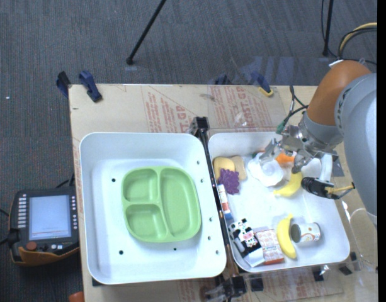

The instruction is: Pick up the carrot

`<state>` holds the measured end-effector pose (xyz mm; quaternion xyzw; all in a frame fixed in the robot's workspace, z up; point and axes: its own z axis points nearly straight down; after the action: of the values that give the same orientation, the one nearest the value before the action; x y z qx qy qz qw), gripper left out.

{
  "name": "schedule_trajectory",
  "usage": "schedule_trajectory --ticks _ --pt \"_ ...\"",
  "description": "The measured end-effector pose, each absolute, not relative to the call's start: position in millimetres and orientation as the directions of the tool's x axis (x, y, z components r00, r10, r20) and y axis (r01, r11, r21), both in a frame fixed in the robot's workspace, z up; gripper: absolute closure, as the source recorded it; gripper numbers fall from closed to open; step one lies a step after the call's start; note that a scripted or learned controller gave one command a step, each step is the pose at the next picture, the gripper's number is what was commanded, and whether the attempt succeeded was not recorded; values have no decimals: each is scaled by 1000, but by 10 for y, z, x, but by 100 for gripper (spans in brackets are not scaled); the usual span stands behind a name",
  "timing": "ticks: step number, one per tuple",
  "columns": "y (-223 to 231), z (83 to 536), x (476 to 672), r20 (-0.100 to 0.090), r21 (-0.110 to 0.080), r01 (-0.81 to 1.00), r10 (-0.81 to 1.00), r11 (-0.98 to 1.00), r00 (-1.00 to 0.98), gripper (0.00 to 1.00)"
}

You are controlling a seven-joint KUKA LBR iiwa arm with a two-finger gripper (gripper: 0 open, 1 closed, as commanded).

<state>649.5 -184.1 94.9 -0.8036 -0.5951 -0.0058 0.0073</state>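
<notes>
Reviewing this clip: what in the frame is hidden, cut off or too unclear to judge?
- carrot: a small orange patch shows in the camera view; the gripper covers the rest, so a grasp cannot be judged.
- gripper: its state is unreadable from above, lost against the white cup.
- small packets in the right bin: print too small to read.
- handheld screen left of the bench: display washed out.

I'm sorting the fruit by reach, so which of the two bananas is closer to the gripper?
The upper banana, lying just below the gripper near the white cup. The other banana sits lower in the right bin, beside the small can.
</notes>
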Motion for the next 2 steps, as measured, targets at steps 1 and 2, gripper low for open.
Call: schedule_trajectory --ticks 1,2 --pt "-1937 947 6499 12 2 988 988 -155 155 0" --pt "-1901 1091 6514 19 -3 989 989 -148 148 100"
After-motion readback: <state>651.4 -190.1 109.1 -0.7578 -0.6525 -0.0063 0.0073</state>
